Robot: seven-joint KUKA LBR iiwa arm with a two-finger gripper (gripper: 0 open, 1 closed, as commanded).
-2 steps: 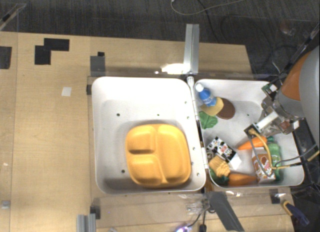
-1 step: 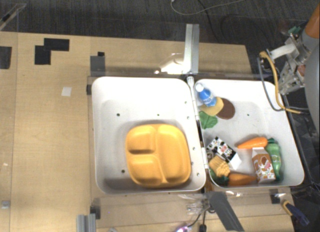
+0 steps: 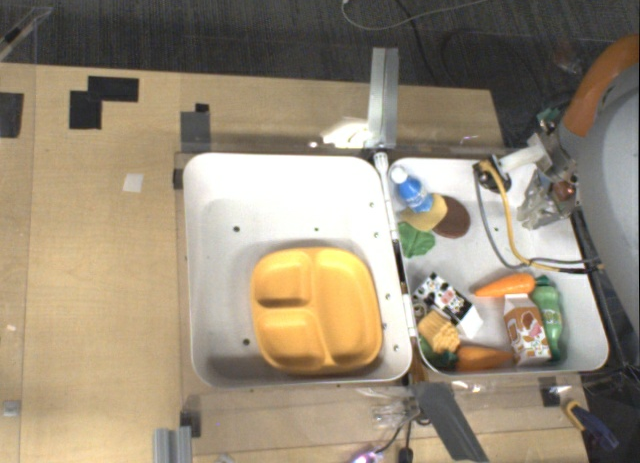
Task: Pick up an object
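Note:
The right bin [image 3: 590,351] holds several small items. A clear bottle with a blue cap [image 3: 408,189] lies at its far left, beside a yellow and brown piece [image 3: 440,215] and a green piece [image 3: 416,242]. An orange carrot [image 3: 505,285], a green bottle [image 3: 547,313] and a brown carton [image 3: 525,332] sit near the front right. A black-and-white patterned item [image 3: 441,297], a tan piece [image 3: 437,331] and an orange piece [image 3: 482,356] lie at the front left. My gripper [image 3: 541,201] hangs over the bin's far right part, above bare floor, apart from all the items.
In the left bin [image 3: 215,201] rests a yellow divided plate [image 3: 315,308], toward the front. A yellow and black cable [image 3: 503,221] loops from the wrist down over the right bin. A metal post [image 3: 384,101] stands behind the divide between the bins.

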